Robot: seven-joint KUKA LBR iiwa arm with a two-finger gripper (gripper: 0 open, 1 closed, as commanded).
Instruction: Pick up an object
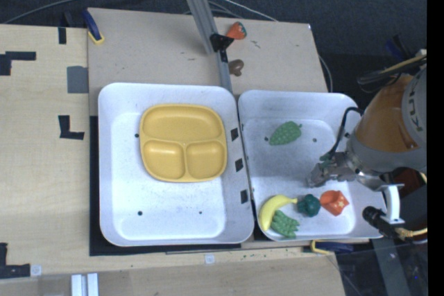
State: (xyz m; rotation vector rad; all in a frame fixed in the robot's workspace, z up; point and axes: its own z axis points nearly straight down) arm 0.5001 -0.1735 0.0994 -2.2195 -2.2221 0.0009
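Note:
The right bin [277, 104] holds several toy foods. A green leafy piece [285, 133] lies in its upper middle. Along the front edge sit a yellow banana [272, 207], a light green bumpy piece [284, 223], a dark green piece [309, 205] and a red-orange piece [334, 202]. My gripper [326, 172] hangs low over the right side of this bin, just above and behind the red-orange piece. I see nothing between its fingers.
The left bin [118, 170] holds a yellow three-compartment plate [184, 142]. A grey pole [198, 0] slants across the bench behind the bins, with a small orange item [237, 30] and a brown one [236, 67] beside it.

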